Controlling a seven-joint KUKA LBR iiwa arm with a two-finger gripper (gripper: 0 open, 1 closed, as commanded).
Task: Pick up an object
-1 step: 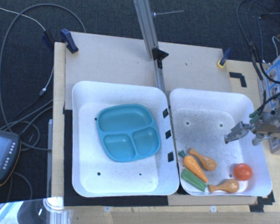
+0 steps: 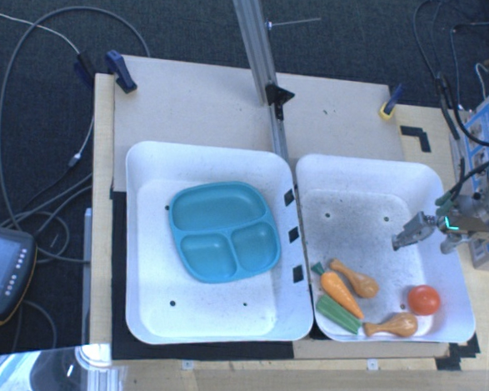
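Note:
The right bin (image 2: 358, 178) holds several toy foods along its near edge: a red tomato (image 2: 423, 299), an orange carrot (image 2: 342, 293), a green vegetable (image 2: 338, 314) and two tan drumstick-shaped pieces (image 2: 356, 279) (image 2: 391, 326). My gripper (image 2: 430, 239) hangs over the bin's right side, above and behind the tomato. It is open, with nothing between its fingers.
A blue divided plate (image 2: 224, 231) lies in the left bin (image 2: 140, 309). A metal pole (image 2: 262, 58) slants down to the gap between the bins. Cables and a screen lie on the floor at left. Blue and yellow clamps grip the bench's far corners.

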